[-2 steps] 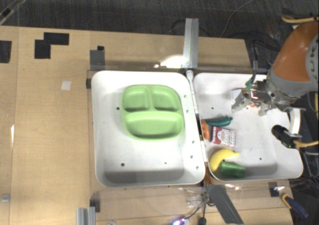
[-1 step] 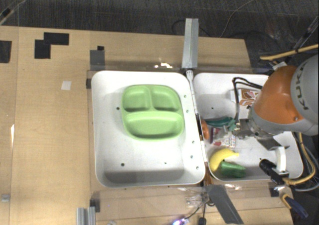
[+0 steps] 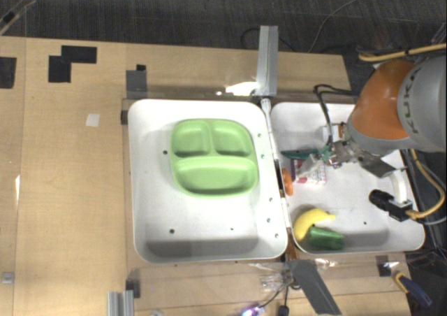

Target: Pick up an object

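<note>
Jaws low over right shallow white bin (image 3: 349, 115), tips lost among clutter; apart or together, cannot tell. Just left of jaws, perhaps touching: crinkled clear plastic packet with red and green print (image 3: 307, 166), long axis roughly left-right. Well apart, below-left of jaws: yellow plastic banana (image 3: 312, 221) lying against dark green rounded toy (image 3: 325, 238). Packet judged nearest candidate; short leftward reach likely.

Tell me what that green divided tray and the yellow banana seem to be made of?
Green divided tray: probably matte plastic, with an even colour and soft moulded compartments. Yellow banana: likely a plastic toy, smooth and uniformly yellow, though a real fruit can't be ruled out.
</note>
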Action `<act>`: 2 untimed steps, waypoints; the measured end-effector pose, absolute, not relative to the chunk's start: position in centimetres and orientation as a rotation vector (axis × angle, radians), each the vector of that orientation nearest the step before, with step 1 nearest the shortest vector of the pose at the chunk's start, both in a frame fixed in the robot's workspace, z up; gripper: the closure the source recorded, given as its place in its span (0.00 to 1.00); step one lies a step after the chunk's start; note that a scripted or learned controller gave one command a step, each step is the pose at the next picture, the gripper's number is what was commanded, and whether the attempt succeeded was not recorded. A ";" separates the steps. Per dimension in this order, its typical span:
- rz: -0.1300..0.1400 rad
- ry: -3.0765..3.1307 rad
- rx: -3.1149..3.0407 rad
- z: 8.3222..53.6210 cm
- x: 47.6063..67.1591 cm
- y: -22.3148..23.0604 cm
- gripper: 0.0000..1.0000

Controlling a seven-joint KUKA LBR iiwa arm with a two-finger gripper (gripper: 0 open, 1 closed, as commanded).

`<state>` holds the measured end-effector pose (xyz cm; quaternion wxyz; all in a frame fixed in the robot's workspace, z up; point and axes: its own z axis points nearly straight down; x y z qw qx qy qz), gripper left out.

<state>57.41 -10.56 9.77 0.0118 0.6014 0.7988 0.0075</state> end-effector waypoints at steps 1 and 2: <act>0.020 2.582 1.744 10.0 61.6 -9.2 0.00; 0.017 2.692 1.629 10.0 67.4 -13.3 0.00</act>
